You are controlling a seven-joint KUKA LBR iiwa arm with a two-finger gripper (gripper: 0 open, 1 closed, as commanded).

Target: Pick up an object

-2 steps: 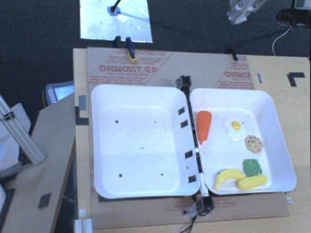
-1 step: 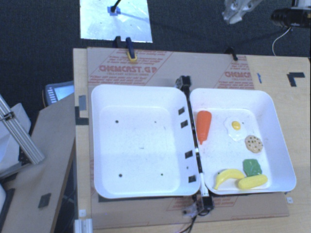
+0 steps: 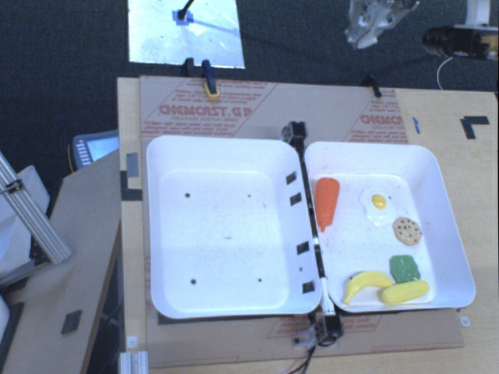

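Note:
The right bin (image 3: 437, 178) holds an orange carrot (image 3: 326, 202) near its left wall, a fried egg (image 3: 377, 206) in the middle and a round cookie (image 3: 406, 231) to the egg's lower right. Along the front lie a yellow banana (image 3: 365, 284), a green piece (image 3: 404, 267) and a yellow oblong piece (image 3: 405, 291). My gripper (image 3: 368, 23) hangs high at the top of the view, well behind the bins and apart from every object.
The left bin (image 3: 168, 166) stands beside the right one, with a black divider strip (image 3: 306, 209) between them. A shiny metal sheet (image 3: 185, 22) lies at the back left. A yellow clamp (image 3: 211, 89) sits on the bench's far edge.

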